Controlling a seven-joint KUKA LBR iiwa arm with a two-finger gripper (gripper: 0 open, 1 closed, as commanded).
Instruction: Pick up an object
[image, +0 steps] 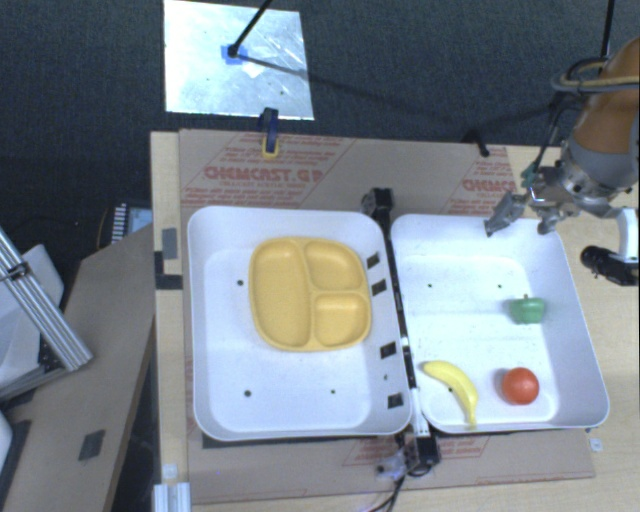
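Observation:
In the right bin (470, 275) lie a green pepper (527, 310) near the right wall, a red tomato (519, 386) toward the front right, and a yellow banana (453, 389) at the front left. My gripper (522, 222) hangs above the bin's far right corner, well behind the pepper. Its two fingers are spread apart with nothing between them.
The left bin (215, 390) holds a yellow divided plate (308, 293). A black divider with clips (390, 300) runs between the bins. The bench edge lies right of the right bin, and a metal frame (40, 310) stands at far left.

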